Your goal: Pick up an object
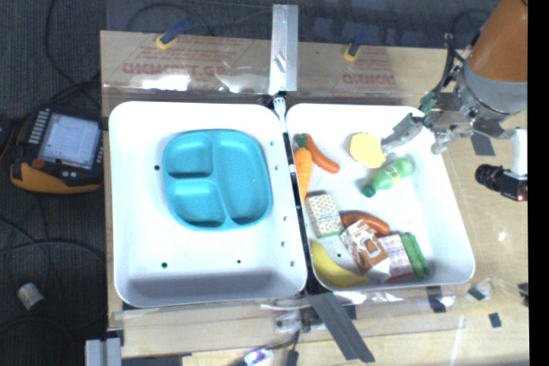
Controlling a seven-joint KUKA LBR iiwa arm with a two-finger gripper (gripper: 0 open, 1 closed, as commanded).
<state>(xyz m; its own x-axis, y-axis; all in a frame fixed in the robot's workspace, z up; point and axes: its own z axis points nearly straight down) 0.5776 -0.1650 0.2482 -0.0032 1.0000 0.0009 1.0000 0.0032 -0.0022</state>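
Note:
My gripper (420, 137) hovers over the back right corner of the right bin (456, 223), open, with nothing between its fingers. One finger (400, 132) points left toward a yellow round piece (367, 150). A green bottle (388, 176) lies just below the gripper. An orange carrot (307, 155) lies at the bin's back left. Along the front sit a small checkered box (323, 213), a banana (335, 269), an orange and white packet (367, 239), a pale box (395, 258) and a green stick (415, 254).
The left bin (141, 266) holds a blue compartment plate (216, 179). A metal divider (284, 56) stands behind the seam between the bins. A handheld controller (56, 150) lies on the floor at the left.

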